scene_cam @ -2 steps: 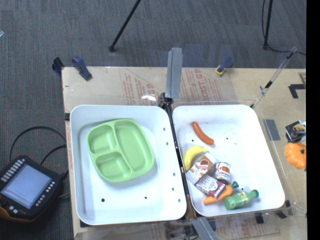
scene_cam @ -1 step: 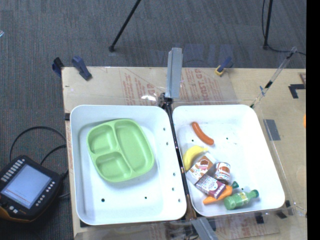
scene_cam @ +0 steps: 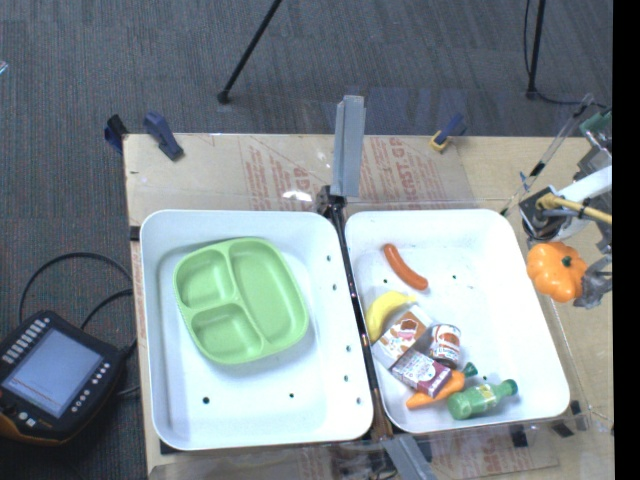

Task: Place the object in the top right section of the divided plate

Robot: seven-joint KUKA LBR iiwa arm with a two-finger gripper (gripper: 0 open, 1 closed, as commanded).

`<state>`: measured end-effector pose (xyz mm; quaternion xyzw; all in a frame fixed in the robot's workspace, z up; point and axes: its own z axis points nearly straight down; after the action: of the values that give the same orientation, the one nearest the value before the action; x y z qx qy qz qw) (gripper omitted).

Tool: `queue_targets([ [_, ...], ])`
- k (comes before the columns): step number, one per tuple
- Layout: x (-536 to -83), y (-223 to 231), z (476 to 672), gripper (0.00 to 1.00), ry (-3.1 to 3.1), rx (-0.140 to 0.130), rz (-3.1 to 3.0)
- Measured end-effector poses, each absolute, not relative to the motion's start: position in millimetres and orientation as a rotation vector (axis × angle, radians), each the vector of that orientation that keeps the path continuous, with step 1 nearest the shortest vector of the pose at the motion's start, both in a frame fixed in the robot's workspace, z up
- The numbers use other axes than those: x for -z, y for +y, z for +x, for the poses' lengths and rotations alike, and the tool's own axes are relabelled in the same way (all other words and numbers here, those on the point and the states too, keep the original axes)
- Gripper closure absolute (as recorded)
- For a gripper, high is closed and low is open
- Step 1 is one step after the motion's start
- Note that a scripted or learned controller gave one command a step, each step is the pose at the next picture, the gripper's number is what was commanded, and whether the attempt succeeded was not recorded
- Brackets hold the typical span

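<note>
A green divided plate (scene_cam: 241, 299) lies in the left white bin (scene_cam: 160, 368). It has two small sections on its left and one long section on its right, all bare. An orange pumpkin-shaped toy (scene_cam: 555, 270) hangs at the right rim of the right bin (scene_cam: 500, 238), just outside it. Grey parts of my gripper (scene_cam: 592, 283) touch the toy's right side at the edge of the view. How the gripper stands around the toy is hidden.
In the right bin lie a sausage (scene_cam: 405, 266), a banana (scene_cam: 386, 311), snack packets (scene_cam: 401, 334), a small can (scene_cam: 446, 344), a carrot (scene_cam: 438, 387) and a green bottle (scene_cam: 481, 398). A grey post (scene_cam: 349, 148) stands behind the bins.
</note>
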<state>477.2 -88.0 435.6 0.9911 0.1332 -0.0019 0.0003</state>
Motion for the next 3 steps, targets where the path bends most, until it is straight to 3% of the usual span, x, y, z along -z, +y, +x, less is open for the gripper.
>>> queue_targets([
  [1, -181, -86, 473.7, 1.00, 0.332, 0.016, 3.129],
  [2, -269, 44, 491.6, 1.00, 0.314, 0.009, 3.127],
  [3, -191, 164, 475.3, 1.00, 0.353, 0.011, 3.122],
])
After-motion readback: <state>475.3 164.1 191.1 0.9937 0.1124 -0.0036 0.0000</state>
